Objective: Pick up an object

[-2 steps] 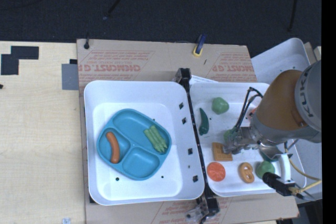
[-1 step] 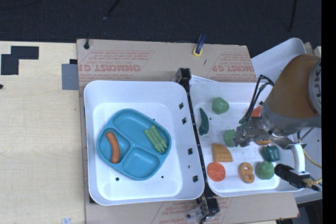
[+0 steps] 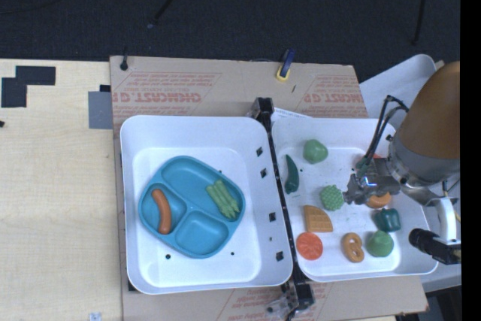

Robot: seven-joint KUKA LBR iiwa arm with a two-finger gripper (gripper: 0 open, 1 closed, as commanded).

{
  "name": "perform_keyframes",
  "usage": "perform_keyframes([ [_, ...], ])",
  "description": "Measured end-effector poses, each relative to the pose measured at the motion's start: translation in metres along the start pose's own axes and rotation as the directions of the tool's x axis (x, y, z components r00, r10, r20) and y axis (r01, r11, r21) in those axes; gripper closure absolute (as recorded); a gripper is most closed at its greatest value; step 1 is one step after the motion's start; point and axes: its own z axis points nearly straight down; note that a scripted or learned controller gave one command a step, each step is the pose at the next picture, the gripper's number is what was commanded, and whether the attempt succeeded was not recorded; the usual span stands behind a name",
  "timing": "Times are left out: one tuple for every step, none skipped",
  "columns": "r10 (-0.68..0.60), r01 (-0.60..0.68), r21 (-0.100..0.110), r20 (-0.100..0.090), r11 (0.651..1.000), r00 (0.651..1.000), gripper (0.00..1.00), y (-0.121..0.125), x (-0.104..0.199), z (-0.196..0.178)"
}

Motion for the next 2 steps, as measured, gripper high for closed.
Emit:
perform_keyframes([
  [-0.001,0.001,0.003,-0.001,1.0,1.0,1.0,0.0,0.0,-0.013],
  [-0.003,0.003,0.003,-0.001,1.0,1.0,1.0,0.038,0.028,-0.008],
])
